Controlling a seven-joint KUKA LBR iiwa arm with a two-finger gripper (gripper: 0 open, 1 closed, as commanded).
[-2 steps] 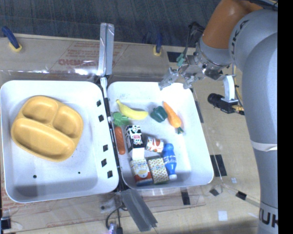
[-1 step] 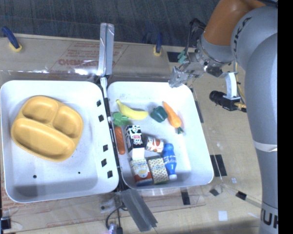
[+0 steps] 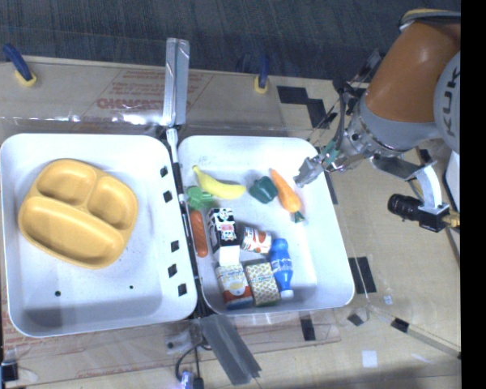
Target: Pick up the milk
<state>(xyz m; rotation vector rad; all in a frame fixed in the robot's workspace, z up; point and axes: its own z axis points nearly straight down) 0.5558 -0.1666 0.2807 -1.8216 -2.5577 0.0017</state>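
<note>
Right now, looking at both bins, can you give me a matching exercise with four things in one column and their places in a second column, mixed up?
Things:
1. yellow divided tray
2. banana
3. blue bottle
4. claw

Places:
A. near corner of the right bin, beside the patterned packet
B. at the right bin's right rim, close to the carrot
C. alone in the left bin
D. far part of the right bin, beside the green pepper

Pairs: 1-C, 2-D, 3-A, 4-B
</note>
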